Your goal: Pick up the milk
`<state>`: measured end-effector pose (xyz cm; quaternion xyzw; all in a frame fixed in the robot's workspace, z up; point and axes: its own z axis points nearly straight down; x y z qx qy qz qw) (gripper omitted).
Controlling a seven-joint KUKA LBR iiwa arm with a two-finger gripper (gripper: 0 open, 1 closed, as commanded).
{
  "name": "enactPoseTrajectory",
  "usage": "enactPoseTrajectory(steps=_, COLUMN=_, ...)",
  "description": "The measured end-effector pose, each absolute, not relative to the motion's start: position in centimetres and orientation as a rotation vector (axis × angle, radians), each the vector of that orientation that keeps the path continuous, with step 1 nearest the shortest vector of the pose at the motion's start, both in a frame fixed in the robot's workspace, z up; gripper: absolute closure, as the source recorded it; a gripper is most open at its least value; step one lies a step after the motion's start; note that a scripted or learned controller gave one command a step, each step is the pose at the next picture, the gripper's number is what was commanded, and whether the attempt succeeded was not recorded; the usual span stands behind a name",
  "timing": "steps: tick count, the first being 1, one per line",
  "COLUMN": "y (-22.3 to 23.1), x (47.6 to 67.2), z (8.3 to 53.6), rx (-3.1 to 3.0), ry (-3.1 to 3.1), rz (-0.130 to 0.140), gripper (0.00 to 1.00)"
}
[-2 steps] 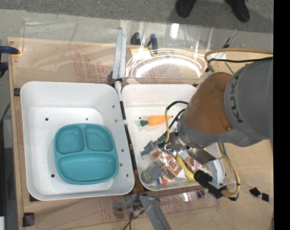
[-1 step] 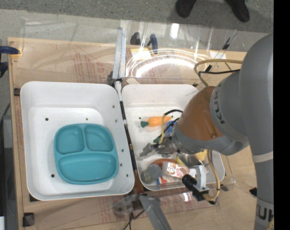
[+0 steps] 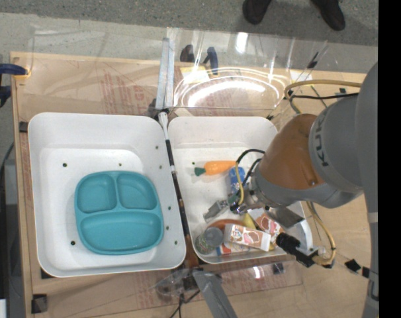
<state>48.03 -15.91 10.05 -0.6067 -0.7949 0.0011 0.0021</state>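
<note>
Now the grey arm point(image 3: 319, 164) with its orange band reaches in from the right over the right bin point(image 3: 217, 128), 1 of 2 shallow white bins standing side by side on the wooden surface point(image 3: 88, 85). Its tool point(image 3: 241, 201) hangs low above the clutter in the near half of that bin, and the wrist hides its tip, so I cannot tell how far it is parted or whether it has hold of anything. The milk point(image 3: 248, 238), a small carton lying on its side, rests near the bin's near edge, just beside the tool and partly under the arm's wrist. A round grey can point(image 3: 208, 242) lies at the carton's left end, close to the bin's near left corner. An orange carrot point(image 3: 216, 168) with a green end lies toward the middle of the bin, near its left wall, and a blue item point(image 3: 237, 177) sits just right of it. The left bin point(image 3: 48, 138) carries a teal divided plate point(image 3: 119, 212) with 3 compartments, set toward its near right part.
</note>
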Motion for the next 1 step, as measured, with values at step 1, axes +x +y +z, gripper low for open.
enactPoseTrajectory(steps=1, y=-20.90, x=51.08, z=22.02, rx=-2.423, ry=-1.995, rz=0.004, gripper=0.00)
